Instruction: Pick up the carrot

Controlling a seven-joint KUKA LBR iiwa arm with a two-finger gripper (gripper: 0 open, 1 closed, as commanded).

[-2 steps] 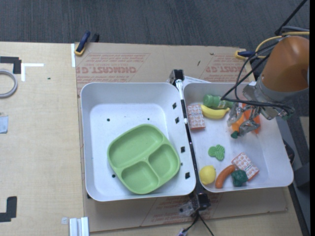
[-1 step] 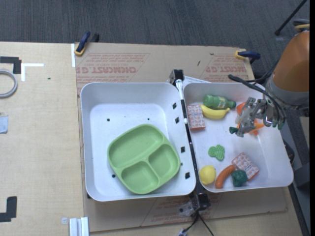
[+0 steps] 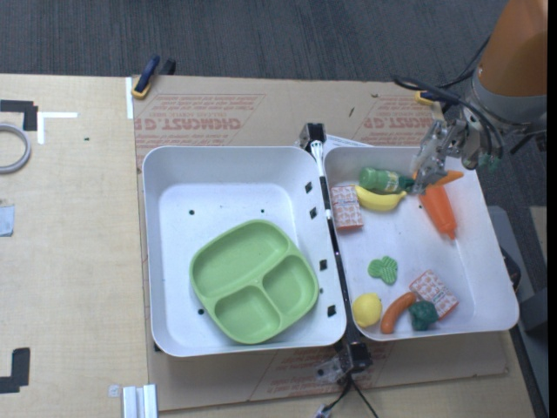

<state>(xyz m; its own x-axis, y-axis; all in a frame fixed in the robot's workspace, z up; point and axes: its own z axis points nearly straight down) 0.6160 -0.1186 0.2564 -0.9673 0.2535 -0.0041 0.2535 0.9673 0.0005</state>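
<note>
The carrot (image 3: 439,209) is orange and lies in the right bin (image 3: 487,259), near its far right wall, with its narrow end pointing toward the front. My gripper (image 3: 426,177) hangs just above and to the left of the carrot's thick end, close to it, between the carrot and the green bottle (image 3: 379,179). The carrot rests on the bin floor. A thin orange strip (image 3: 449,178) shows right beside the gripper tip.
A banana (image 3: 381,200) and a red-and-white box (image 3: 346,207) lie left of the gripper. Nearer the front are a green vegetable (image 3: 383,270), a lemon (image 3: 367,309), a sausage (image 3: 399,312) and another small box (image 3: 433,292). The left bin (image 3: 174,233) holds a green divided plate (image 3: 254,279).
</note>
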